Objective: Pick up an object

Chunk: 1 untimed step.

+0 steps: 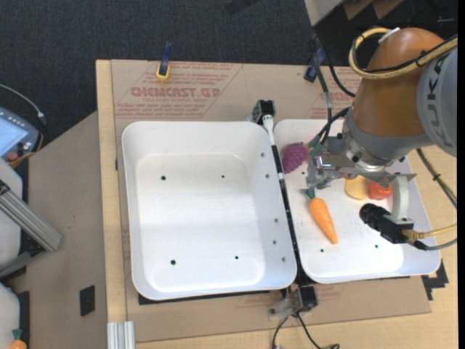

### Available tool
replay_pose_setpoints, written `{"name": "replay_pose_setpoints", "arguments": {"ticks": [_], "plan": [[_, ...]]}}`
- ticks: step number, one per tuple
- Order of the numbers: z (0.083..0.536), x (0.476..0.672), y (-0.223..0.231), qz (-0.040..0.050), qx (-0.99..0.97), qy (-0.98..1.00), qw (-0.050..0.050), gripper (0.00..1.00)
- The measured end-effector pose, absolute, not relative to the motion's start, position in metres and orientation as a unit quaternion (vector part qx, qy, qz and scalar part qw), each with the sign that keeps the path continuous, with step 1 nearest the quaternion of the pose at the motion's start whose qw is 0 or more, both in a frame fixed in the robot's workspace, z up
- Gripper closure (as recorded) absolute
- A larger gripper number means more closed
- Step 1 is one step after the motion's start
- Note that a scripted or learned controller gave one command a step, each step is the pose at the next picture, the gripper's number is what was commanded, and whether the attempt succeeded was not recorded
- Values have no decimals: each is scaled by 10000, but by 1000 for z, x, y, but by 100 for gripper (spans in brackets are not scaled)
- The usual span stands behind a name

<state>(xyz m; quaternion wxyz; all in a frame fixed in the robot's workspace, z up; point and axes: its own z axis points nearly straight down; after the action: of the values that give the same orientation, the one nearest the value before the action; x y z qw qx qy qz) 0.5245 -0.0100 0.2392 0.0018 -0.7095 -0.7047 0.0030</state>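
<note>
The jaws point(314, 182) hang low over the right bin point(349, 267); whether they are wide or narrow cannot be told. A toy carrot point(323, 219) lies just below them, a purple object point(293, 156) beside. The cardboard-covered tabletop point(109, 158) stands on dark carpet point(73, 20).

Grey arm point(436, 93) with orange band, yellow and black cables.

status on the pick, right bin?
Gripper low over right bin, nothing visibly held. Carrot lies just below it; purple grapes to its left. Yellow piece and red piece partly under the wrist.
</note>
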Motion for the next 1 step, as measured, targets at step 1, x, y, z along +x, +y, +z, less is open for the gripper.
{"name": "replay_pose_setpoints", "arguments": {"ticks": [1], "plan": [[225, 574, -9, -8, -7067, -7075, -18, 100]]}}
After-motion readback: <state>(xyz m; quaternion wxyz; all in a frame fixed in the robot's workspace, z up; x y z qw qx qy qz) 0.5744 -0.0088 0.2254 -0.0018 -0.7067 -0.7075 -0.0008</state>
